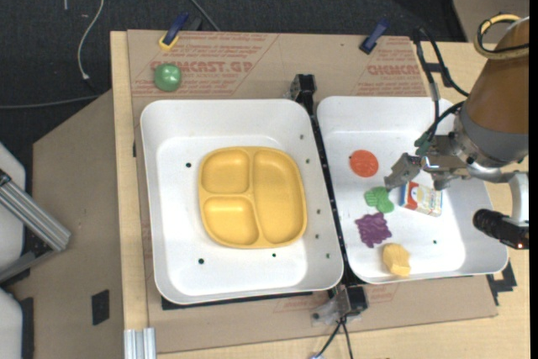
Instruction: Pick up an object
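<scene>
The right bin (pixel 445 252) holds several small items: an orange-red disc (pixel 363 163), a green piece (pixel 379 199), a purple piece (pixel 372 228), a yellow piece (pixel 396 258) and a red-and-white packet (pixel 427 201). My gripper (pixel 414 177) hangs over the middle of this bin, just above the packet's upper left edge and to the right of the green piece. It looks open, with nothing between its fingers. The arm's grey wrist and orange band cover the bin's right side.
In the left bin (pixel 168 139) lies a yellow divided plate (pixel 252 196). A green ball (pixel 168 77) rests on the cardboard behind that bin. Blue clamps (pixel 175 31) (pixel 374 36) hold the cardboard's far edge. A black bracket (pixel 303 87) sits between the bins.
</scene>
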Action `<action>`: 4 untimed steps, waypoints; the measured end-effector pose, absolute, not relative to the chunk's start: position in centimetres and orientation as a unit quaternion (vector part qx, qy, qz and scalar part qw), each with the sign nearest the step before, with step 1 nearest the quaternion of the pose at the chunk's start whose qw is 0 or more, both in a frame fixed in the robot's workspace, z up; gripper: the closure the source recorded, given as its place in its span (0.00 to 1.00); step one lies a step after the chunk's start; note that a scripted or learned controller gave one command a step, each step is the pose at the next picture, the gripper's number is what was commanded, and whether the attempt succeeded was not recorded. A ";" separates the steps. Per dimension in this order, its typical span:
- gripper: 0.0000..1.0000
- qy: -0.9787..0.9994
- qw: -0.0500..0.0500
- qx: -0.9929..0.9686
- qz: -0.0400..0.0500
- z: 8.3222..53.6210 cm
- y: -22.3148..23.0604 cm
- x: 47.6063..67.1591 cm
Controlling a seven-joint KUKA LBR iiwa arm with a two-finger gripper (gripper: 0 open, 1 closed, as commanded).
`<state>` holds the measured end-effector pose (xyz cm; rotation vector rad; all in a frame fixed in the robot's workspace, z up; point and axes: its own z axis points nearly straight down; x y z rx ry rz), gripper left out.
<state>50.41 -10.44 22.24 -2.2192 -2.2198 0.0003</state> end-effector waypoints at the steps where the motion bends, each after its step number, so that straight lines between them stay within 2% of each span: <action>1: 0.00 -0.707 0.004 -0.707 0.002 16.0 -10.2 49.9; 2: 0.00 -0.707 0.004 -0.707 0.002 9.6 -10.4 49.9; 3: 0.00 -0.707 0.002 -0.707 0.000 8.5 -10.3 49.9; 4: 1.00 -0.707 0.001 -0.707 -0.001 9.6 -10.2 50.0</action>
